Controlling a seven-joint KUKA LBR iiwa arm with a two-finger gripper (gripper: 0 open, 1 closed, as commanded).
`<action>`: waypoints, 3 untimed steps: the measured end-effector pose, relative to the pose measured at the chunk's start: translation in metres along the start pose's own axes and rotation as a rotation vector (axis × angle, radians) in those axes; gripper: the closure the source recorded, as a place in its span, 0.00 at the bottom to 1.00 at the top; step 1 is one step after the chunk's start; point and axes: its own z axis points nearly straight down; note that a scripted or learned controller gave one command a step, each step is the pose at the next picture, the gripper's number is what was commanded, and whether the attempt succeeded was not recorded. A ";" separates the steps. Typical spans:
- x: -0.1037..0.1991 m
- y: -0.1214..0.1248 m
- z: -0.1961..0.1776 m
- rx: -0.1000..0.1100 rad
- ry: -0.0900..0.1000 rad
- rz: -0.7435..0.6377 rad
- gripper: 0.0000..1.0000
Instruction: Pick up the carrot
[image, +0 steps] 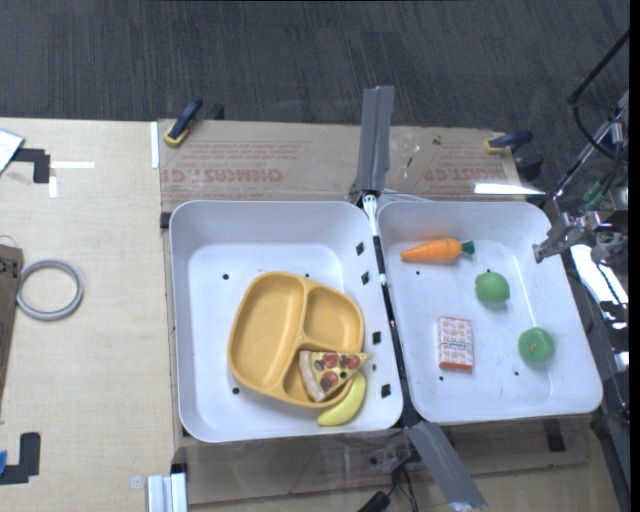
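The carrot (433, 251) is orange with a green top and lies flat in the right bin (560, 395). It rests in that bin's far left part, close to the divider between the two bins. Its green end points right and its tip points left. Nothing touches it or covers it.
In the right bin, a green round fruit (491, 288) lies just right of the carrot, another (536, 345) sits nearer the front, and a small red-and-white box (455, 343) is mid-bin. The left bin (200, 300) holds a yellow divided plate (290, 335), a pizza slice (330, 370) and a banana (345, 403). A tape roll (45, 289) lies on the bench at left.
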 end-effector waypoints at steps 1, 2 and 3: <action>-0.024 0.031 0.032 -0.001 -0.001 0.298 0.00; -0.013 -0.013 0.020 0.001 0.001 0.400 0.00; -0.013 0.019 0.047 0.000 0.000 0.496 0.00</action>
